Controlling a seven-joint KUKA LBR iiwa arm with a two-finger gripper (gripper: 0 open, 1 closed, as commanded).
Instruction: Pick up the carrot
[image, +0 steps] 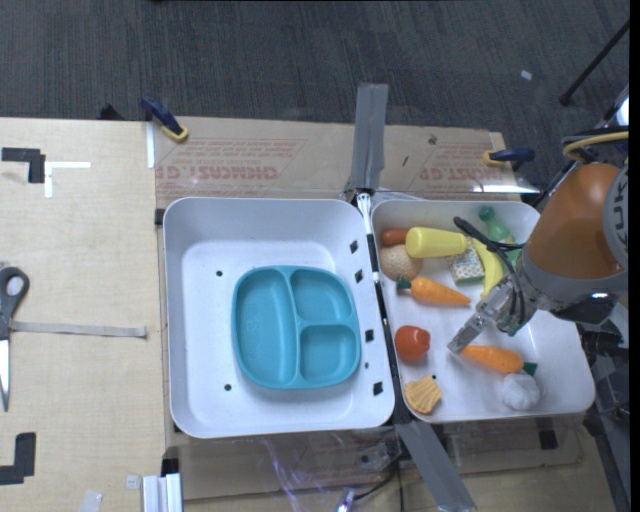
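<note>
Right, the pick is not made yet: the grey two-finger gripper (468, 338) hangs low over the right-hand shallow white plastic bin (560, 405), fingertips pointing down and left, and nothing sits between them. From here the fingers look close together, nearly closed, though at this slant I can't be sure how much gap is left. There are two candidates in that bin. One smooth orange plastic carrot with a green tip (497, 358) lies on the bin floor just beside the fingertips, on their right. The other orange carrot (438, 292) lies a little farther back and to the left. Either one has yet to be gripped and lifted, so the whole grasp is left to do. Around them it's glossy toy food: a round red tomato (412, 342), a ridged yellow-orange shell-shaped piece (424, 395) at the near edge, a fluffy-looking white lump (519, 391), a matte tan potato (398, 262), a fat yellow cob of corn (436, 241) and a curved yellow banana (490, 270). Over in the left white bin (190, 300) sits a smooth teal three-compartment tray (296, 326).
</note>
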